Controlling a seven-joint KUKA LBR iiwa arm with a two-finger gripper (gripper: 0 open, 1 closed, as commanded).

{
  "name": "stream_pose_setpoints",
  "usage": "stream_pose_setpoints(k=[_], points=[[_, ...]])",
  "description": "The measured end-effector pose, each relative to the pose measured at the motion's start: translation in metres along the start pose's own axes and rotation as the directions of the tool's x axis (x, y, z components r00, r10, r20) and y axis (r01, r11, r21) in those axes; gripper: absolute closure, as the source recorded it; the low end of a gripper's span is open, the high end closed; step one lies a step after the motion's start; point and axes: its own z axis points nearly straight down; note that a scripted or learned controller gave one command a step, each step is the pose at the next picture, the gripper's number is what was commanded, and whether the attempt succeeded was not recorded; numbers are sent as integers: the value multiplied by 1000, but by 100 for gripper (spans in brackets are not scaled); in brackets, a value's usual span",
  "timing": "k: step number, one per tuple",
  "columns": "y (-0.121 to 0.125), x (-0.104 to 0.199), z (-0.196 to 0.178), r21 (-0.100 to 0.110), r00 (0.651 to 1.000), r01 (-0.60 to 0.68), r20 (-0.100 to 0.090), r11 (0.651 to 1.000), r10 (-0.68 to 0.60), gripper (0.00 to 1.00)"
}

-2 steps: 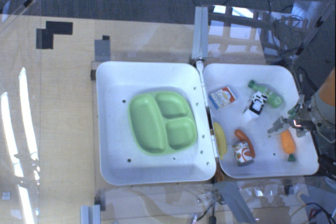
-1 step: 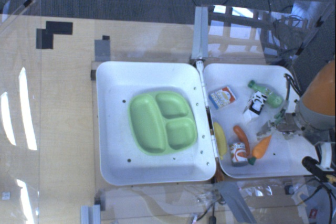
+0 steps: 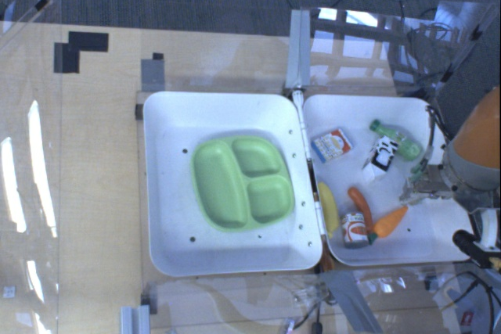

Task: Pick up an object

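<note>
The right bin (image 3: 438,246) holds several small objects. A white, blue and orange carton (image 3: 331,145) lies near its far left. A green bottle (image 3: 397,139) and a white and black bottle (image 3: 380,158) lie toward the back. A yellow banana (image 3: 327,208), a red sausage (image 3: 360,203), a small can (image 3: 354,229) and an orange carrot (image 3: 390,220) sit at the front left. My gripper (image 3: 427,188) hangs low at the bin's right side, to the right of the carrot, with nothing visibly in it. The orange-banded arm (image 3: 476,133) rises behind it.
The left bin (image 3: 164,168) holds a green divided plate (image 3: 243,182). A metal divider (image 3: 308,168) runs between the two bins. Cables and a metal frame (image 3: 376,43) stand beyond the right bin. The wooden bench (image 3: 70,168) stretches to the left.
</note>
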Motion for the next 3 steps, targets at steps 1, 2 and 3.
stream_pose_setpoints(k=[1,2,3], points=[[0,0,0,0,1000,0,0,1000,0,0],[93,26,16,-5,1000,-30,0,1000,30,0],[93,26,16,-4,1000,-30,0,1000,30,0]])
